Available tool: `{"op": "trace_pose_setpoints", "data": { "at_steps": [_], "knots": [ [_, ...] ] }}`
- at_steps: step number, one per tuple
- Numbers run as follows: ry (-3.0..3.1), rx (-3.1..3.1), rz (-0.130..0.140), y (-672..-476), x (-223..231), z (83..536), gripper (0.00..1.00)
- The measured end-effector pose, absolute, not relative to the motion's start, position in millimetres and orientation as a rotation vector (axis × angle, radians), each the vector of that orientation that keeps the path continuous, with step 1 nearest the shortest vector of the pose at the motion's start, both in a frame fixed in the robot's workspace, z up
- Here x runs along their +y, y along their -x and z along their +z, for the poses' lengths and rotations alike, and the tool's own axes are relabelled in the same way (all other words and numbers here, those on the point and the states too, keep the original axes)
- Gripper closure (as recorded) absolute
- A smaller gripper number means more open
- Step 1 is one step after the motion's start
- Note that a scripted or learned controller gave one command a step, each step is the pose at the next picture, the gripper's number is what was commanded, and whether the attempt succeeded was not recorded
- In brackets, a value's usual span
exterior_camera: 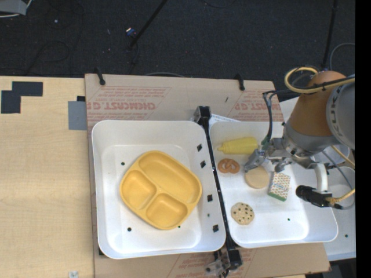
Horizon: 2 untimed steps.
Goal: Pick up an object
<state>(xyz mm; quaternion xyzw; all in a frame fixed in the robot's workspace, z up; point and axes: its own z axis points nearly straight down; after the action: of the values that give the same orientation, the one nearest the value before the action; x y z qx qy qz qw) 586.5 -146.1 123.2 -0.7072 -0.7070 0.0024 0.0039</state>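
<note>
Overhead view of both bins. I have the gripper (268, 162) low over the right bin (290, 227), its metal fingers spread apart above the tan disc (256, 179), with nothing between them. No object has been picked; I judge the step in hand to be the descent onto a target.

Candidates, taken from the disc: the pretzel (228, 166) lies at about 10 o'clock, near but not touching; the yellow corn (238, 145) lies at 11 o'clock, toward the bin's far wall; the cookie (242, 213) lies at 7 o'clock, well apart; the small box (279, 186) sits at 3 o'clock, just beside the disc, perhaps touching it. The left bin (107, 155) holds a yellow tray (160, 189).

To do this well, I would centre the fingers on the disc before lowering, since one finger seems to sit over its upper edge. The disc looks flat, so I expect the fingers must reach the bin floor to catch its rim. The box crowds the 3 o'clock side; a finger landing on it could spoil the close.
</note>
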Motion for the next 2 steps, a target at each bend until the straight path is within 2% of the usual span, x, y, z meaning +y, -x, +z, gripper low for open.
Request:
{"op": "trace_pose_setpoints", "data": {
  "at_steps": [1,2],
  "knots": [
    [2.22,-2.217,0.004,-585.9,-145.2,85.4,0.0],
    [2.222,-2.215,0.004,-586.1,-145.9,97.2,1.0]
  ]
}}
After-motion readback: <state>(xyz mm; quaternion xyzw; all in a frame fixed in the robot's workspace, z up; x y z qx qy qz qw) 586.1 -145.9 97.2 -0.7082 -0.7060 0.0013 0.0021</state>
